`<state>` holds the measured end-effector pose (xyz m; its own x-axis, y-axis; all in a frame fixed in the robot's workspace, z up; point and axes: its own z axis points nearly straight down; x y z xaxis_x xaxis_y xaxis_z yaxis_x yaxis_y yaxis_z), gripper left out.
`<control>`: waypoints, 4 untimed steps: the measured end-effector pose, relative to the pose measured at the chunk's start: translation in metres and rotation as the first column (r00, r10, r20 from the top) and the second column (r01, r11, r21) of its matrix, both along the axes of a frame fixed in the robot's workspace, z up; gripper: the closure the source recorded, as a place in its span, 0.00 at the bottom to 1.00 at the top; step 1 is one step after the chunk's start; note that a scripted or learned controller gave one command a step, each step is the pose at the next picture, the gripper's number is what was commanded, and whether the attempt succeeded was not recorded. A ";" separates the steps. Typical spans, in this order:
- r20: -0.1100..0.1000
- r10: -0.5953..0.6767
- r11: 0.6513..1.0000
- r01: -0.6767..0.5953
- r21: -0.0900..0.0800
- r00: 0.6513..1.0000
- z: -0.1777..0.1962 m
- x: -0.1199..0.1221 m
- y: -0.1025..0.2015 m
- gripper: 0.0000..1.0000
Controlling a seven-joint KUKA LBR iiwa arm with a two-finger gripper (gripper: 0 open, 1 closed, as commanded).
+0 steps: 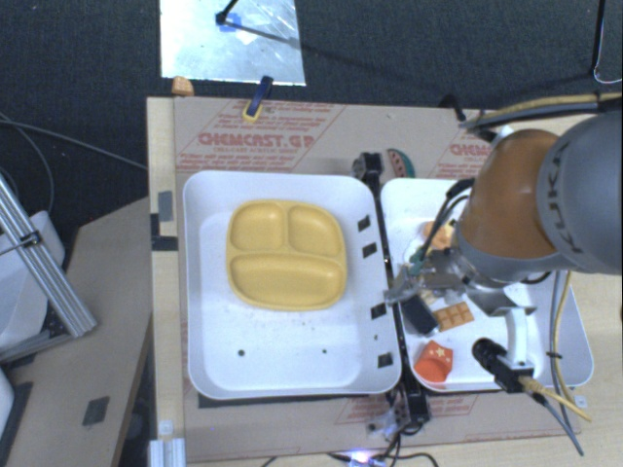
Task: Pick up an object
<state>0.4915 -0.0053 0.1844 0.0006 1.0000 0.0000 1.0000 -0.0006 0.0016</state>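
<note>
Reading "CHEMCAST" on cardboard sheet, "KUKA" on arm; pincer state unclear.

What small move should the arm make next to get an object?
Probably lower straight down a little. The gripper hangs over the left part of the right bin, close beside a tan waffle-like piece, with an orange-red toy just below in the view. Nothing is seen held yet.
</note>
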 end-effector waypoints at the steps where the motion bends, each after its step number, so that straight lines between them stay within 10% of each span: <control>1: 0.002 0.004 1.000 -0.004 0.001 1.000 0.010 0.001 0.002 1.00; 2: -0.001 0.007 1.000 -0.007 0.002 1.000 0.003 -0.005 0.076 1.00; 3: 0.008 0.004 1.000 -0.003 -0.001 1.000 0.074 0.061 0.042 1.00; 4: 0.011 0.006 1.000 -0.006 0.002 1.000 0.188 0.018 0.037 1.00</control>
<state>0.5096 0.0317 0.3724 -0.0052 1.0000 0.0022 0.9999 0.0051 0.0128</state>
